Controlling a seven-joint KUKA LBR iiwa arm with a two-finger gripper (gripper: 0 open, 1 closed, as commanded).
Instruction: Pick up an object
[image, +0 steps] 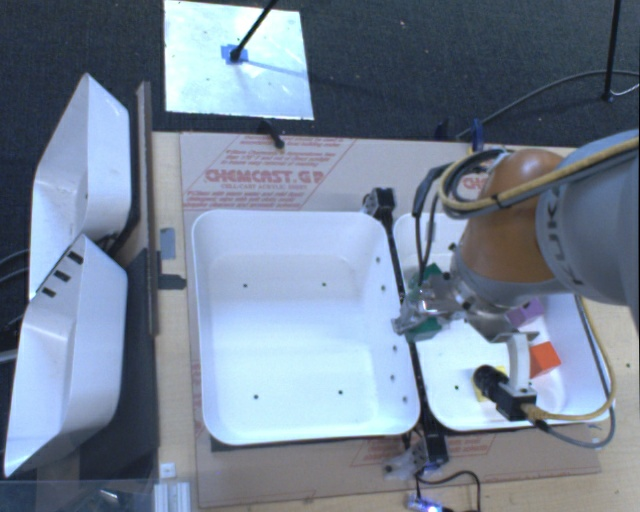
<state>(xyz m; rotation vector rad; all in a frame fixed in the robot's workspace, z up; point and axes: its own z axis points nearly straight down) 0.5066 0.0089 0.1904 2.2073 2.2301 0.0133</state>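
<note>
The protective sheet (268, 172) lying under the two bins carries red print, of which the large line reads approximately "CHEMCAST GP" (the last letters are soft). The smaller red lines above and below that heading are too blurred to read. Red print also shows on the sheet's lower edge, near the front of the bins, and is illegible.
</note>
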